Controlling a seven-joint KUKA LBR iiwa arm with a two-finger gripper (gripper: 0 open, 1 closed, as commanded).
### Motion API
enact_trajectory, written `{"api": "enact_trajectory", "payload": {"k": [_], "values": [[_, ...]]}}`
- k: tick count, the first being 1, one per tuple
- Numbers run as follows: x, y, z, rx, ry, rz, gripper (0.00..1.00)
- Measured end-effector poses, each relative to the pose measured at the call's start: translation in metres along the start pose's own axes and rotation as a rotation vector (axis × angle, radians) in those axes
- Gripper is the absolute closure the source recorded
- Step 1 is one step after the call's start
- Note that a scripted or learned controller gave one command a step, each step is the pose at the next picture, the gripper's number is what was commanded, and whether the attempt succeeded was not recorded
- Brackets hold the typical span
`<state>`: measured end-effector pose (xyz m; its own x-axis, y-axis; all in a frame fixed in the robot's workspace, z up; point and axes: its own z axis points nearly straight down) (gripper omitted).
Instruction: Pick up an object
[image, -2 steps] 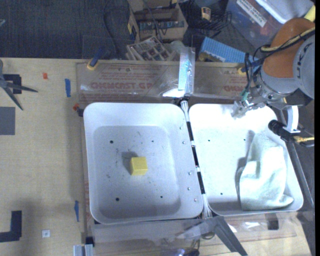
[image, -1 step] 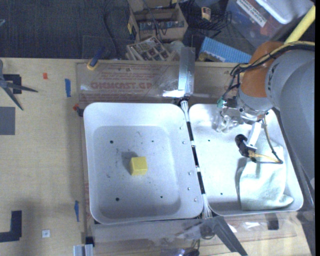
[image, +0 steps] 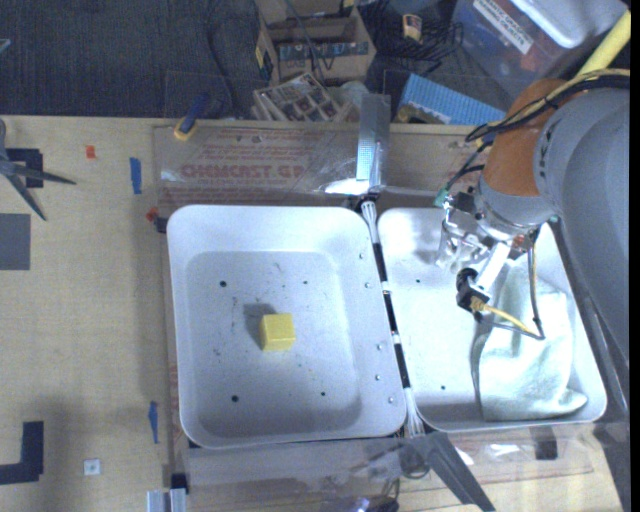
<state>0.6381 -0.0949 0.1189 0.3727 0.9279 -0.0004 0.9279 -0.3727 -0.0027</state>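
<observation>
A small yellow cube (image: 278, 331) lies near the middle of the left white bin (image: 200, 235). A crumpled white cloth (image: 535, 365) lies along the right side of the right bin (image: 420, 380). My gripper (image: 458, 250) hangs over the upper part of the right bin, left of the cloth's top end and far to the right of the cube. I see nothing held in it. The grey arm with its orange band (image: 515, 150) hides the bin's upper right corner.
A metal divider (image: 385, 300) runs between the two bins. A yellow cable (image: 510, 320) loops from the wrist over the cloth. Boxes and clutter sit beyond the bins' far edge; wooden bench surface extends to the left.
</observation>
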Motion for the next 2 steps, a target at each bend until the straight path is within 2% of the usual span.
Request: {"api": "enact_trajectory", "payload": {"k": [1, 2], "values": [[-0.009, -0.029, -0.002, 0.003, -0.001, 0.721, 1.0], [0.043, -0.091, -0.065, 0.001, 0.0, 0.868, 1.0]]}}
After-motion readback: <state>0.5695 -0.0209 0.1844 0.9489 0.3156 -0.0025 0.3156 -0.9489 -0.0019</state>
